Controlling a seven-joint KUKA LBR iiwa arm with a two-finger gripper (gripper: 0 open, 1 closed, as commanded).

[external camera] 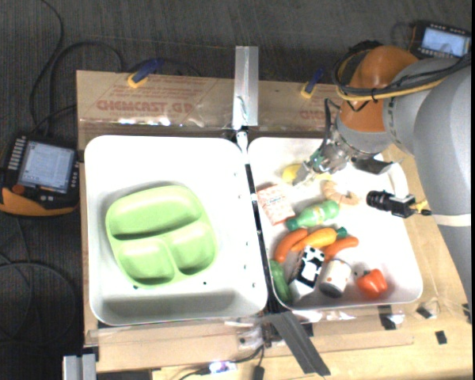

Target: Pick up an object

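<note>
The gripper (pixel 320 163) hangs low over the right bin (pixel 397 244), at about 12 o'clock within it. The orange band (pixel 376 81) and the bulk of the grey arm (pixel 451 133) cover that bin's 1 o'clock corner. From this slant I cannot tell how far open the gripper stands, and nothing can be seen held in it.

Just beside it, at its 8 o'clock, lies a small yellow piece (pixel 291 172), smooth and rounded. Whether the two touch is unclear. A pale peach lump (pixel 338 193) lies at the gripper's 5 o'clock, too small to make out.

Near the bin's centre a glossy green bottle shape (pixel 321 210) lies on its side. A flat pink-and-white card (pixel 274 203) rests against the wall at 9 o'clock.

Toward 6 o'clock the toys crowd together and partly cover one another:
- an orange carrot-like piece (pixel 288 244)
- an orange-yellow plastic vegetable (pixel 321 238)
- a black-and-white blotched carton (pixel 307 267), possibly cow-patterned
- a whitish cylinder (pixel 337 277)
- a red-orange rounded fruit (pixel 370 282)
- a dark green piece (pixel 278 275), half hidden at the wall

The left bin (pixel 111 165) holds a matte lime-green divided tray (pixel 160 232), set at a tilt.
</note>
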